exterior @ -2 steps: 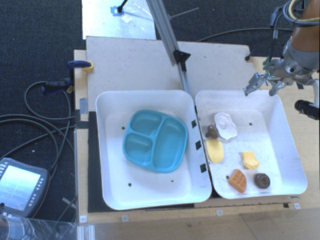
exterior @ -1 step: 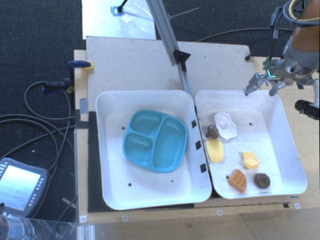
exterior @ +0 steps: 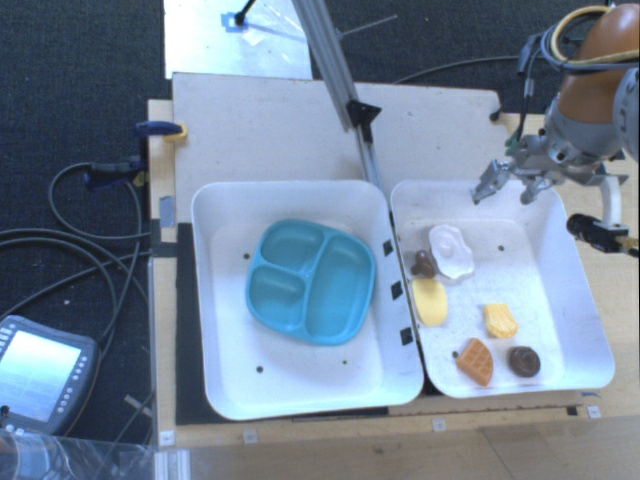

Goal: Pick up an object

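Six small food-shaped toys are spread across the right shallow white bin [exterior: 560, 258], among them a white fried-egg piece [exterior: 451, 251] and an orange waffle piece [exterior: 476, 361]. The tool [exterior: 508, 187] is seen above that bin's far rim, fingers spread apart, nothing held between them.

**Count: two bins, one plate, six small items**

We count two white bins: the left bin [exterior: 220, 368] and the right bin [exterior: 580, 298]. One teal divided plate [exterior: 310, 280] lies in the left bin. In the right bin we count six food pieces: one white [exterior: 451, 251], one small brown [exterior: 424, 264], one pale yellow [exterior: 431, 302], one yellow [exterior: 500, 320], one orange [exterior: 476, 361], one dark brown [exterior: 523, 361].
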Robot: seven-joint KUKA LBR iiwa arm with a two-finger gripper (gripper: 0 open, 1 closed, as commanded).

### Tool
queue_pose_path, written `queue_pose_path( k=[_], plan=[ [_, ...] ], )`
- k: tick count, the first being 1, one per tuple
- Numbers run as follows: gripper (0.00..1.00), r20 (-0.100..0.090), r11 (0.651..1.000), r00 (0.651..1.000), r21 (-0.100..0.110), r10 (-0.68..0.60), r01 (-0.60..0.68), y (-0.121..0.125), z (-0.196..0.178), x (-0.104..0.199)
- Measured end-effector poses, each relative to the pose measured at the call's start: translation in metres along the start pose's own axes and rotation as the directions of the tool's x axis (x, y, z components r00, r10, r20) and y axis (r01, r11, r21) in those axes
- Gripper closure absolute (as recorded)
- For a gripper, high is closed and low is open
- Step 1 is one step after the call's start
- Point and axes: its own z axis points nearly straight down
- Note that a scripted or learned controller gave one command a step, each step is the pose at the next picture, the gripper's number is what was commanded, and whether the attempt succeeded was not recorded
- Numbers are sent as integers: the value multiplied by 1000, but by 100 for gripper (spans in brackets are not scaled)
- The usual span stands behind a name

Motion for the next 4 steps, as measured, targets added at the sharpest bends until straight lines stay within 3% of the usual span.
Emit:
queue_pose_path(
  k=[2,3,4],
  plan=[
    [0,0,1000,1000,1,-1,1,9,100,1],
    [100,3,1000,1000,-8,-3,3,11,84,0],
    [100,2,1000,1000,-10,6,-6,9,30,-9]
  ],
)
